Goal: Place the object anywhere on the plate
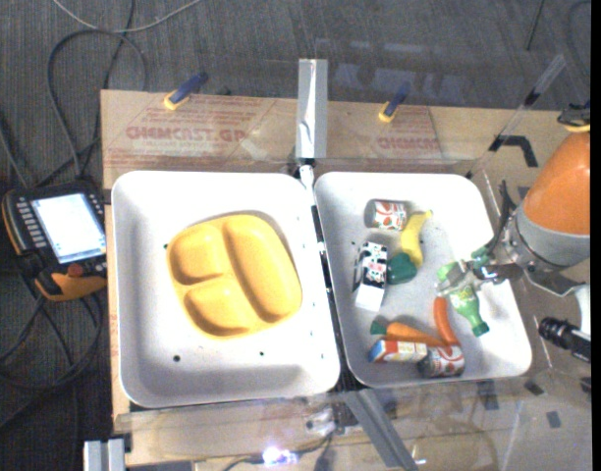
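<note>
A yellow divided plate (235, 274) lies in the left white bin (134, 361). The right bin (497, 361) holds several small things: a can (386, 214), a banana (412, 232), a black and white box (373, 265), a green bottle (465, 307), an orange carrot (444, 322) and a carton (399, 349). My gripper (487, 264) hangs at the right bin's right side, just above the upper end of the green bottle. The arm's grey wrist and orange band (566, 189) hide the bin's right rim.
A round green toy (406, 267) sits beside the box, and a second can (444, 363) lies at the bin's front. A pendant with a lit screen (60, 229) rests left of the bench. Clamps and a metal post (310, 106) stand behind the bins.
</note>
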Controlling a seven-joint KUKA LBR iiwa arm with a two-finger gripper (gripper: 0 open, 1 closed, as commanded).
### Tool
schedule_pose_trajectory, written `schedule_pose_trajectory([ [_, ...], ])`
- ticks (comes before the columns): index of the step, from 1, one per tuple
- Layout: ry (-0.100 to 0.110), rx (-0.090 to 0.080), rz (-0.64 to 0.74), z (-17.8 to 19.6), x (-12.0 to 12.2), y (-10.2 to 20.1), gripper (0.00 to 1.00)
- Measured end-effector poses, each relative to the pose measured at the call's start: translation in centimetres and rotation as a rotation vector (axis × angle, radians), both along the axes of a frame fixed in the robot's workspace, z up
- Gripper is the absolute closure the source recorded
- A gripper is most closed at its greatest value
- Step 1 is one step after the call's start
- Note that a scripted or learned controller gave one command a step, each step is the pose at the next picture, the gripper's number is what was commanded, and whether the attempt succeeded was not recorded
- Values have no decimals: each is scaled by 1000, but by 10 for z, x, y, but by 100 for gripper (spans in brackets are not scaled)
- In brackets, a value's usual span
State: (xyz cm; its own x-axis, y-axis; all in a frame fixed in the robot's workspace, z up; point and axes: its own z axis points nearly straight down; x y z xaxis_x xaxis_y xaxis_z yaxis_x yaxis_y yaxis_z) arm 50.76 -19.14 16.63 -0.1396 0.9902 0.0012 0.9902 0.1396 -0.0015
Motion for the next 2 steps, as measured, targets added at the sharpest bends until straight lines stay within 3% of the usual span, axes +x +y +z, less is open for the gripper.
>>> schedule_pose_trajectory([
  [1,1,-3,-93,73,47,86,100],
  [2,2,-2,68,52,61,172,100],
])
